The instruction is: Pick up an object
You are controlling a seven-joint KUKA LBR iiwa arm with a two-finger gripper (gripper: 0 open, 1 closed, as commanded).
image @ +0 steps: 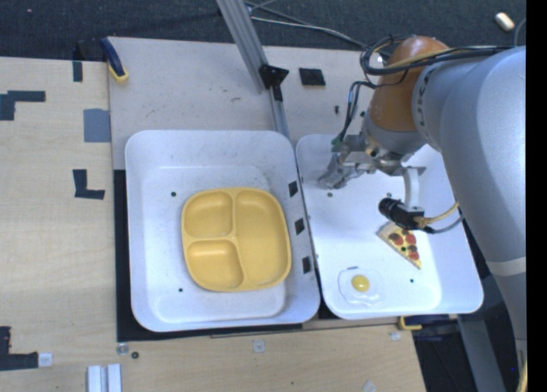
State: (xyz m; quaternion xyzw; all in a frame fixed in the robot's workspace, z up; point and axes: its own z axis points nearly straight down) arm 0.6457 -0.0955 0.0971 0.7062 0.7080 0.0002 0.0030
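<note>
A toy pizza slice (402, 243) lies in the right bin (444, 296), right of its middle. Near that bin's front edge sits a toy fried egg (360, 284). My gripper (336, 174) hangs low over the far left corner of the right bin, well away from both toys, with nothing seen in it. The grey arm with its orange band (402, 96) reaches in from the right and covers the bin's far right part.
A yellow divided plate (235, 238) rests in the left bin (145, 211). A black cable end (393, 208) hangs from the arm just above the pizza slice. A metal pole (248, 32) rises behind the bins.
</note>
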